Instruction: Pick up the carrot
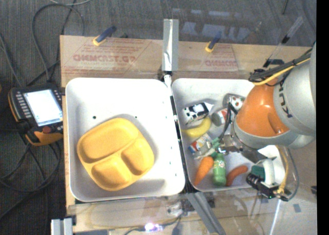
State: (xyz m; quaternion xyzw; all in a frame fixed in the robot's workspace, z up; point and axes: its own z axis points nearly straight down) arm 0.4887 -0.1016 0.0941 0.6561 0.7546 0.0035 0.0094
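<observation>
Lying in the right bin [177,106], toward its 7 o'clock corner, the carrot [204,169] points its narrow end down toward the front wall. A green bottle [219,169] stands just beside it at 3 o'clock, and a red sausage [237,174] lies beyond that. A banana [198,128] sits at the carrot's 12 o'clock, with a black-and-white cow toy [196,110] above it. The grey arm with its orange band [259,110] hangs over the bin's right half. The fingers [222,146] sit at the carrot's 1 o'clock, near but apart from it, above the bottle top; cannot tell how far they are spread. A yellow divided tray [115,151] rests in the left bin [72,126] on the desk [110,56].
</observation>
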